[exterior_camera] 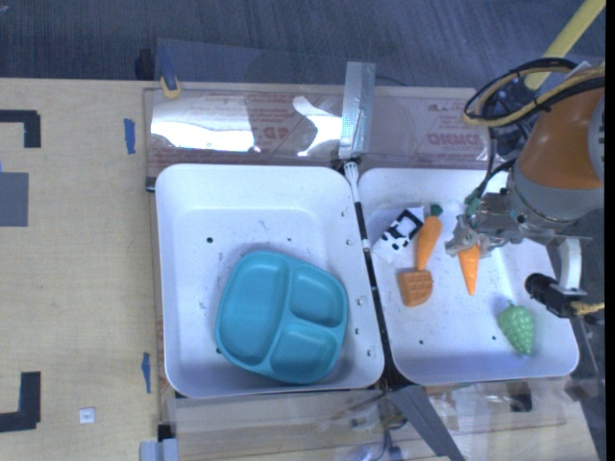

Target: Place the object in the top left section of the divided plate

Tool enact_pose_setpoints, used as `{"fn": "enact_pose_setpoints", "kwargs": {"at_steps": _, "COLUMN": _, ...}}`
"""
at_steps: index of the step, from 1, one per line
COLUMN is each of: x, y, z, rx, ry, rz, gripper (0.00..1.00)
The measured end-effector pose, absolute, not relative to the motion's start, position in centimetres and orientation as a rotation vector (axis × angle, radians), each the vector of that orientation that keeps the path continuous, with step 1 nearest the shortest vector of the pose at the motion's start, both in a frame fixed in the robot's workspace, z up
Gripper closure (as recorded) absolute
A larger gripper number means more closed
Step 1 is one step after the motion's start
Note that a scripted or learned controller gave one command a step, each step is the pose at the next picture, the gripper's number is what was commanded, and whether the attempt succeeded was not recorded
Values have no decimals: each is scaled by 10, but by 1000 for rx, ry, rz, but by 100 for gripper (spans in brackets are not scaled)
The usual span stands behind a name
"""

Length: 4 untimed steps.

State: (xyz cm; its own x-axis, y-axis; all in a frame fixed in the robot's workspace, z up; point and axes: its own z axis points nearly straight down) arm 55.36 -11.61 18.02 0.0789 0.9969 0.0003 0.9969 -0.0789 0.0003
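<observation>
The blue divided plate [282, 326] lies in the left bin [192, 200], toward its front. My gripper [474, 242] is over the right bin [553, 353], near its back right. A small orange carrot [470, 271] sticks out below it toward the front, its top end between the fingers [487, 241], so the gripper is shut on it. The carrot's leafy end is hidden under the gripper.
In the right bin, a longer carrot [428, 242] with a green top lies left of my gripper. A black and white object [401, 229] sits beside it, an orange waffle piece [416, 287] in front. A green bumpy item [518, 327] lies at the front right.
</observation>
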Motion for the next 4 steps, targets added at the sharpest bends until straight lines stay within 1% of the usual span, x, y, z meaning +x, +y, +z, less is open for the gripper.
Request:
{"fn": "enact_pose_setpoints", "kwargs": {"at_steps": 1, "x": 489, "y": -42, "z": 184, "rx": 2287, "ry": 2159, "rz": -1, "gripper": 100}}
{"fn": "enact_pose_setpoints", "kwargs": {"at_steps": 2, "x": 479, "y": -53, "z": 184, "rx": 2439, "ry": 1986, "rz": -2, "gripper": 100}}
{"fn": "enact_pose_setpoints", "kwargs": {"at_steps": 3, "x": 499, "y": 10, "z": 184, "rx": 2224, "ry": 2219, "rz": 0, "gripper": 100}}
{"fn": "enact_pose_setpoints", "kwargs": {"at_steps": 4, "x": 529, "y": 84, "z": 202, "rx": 2194, "ry": 2250, "rz": 2, "gripper": 100}}
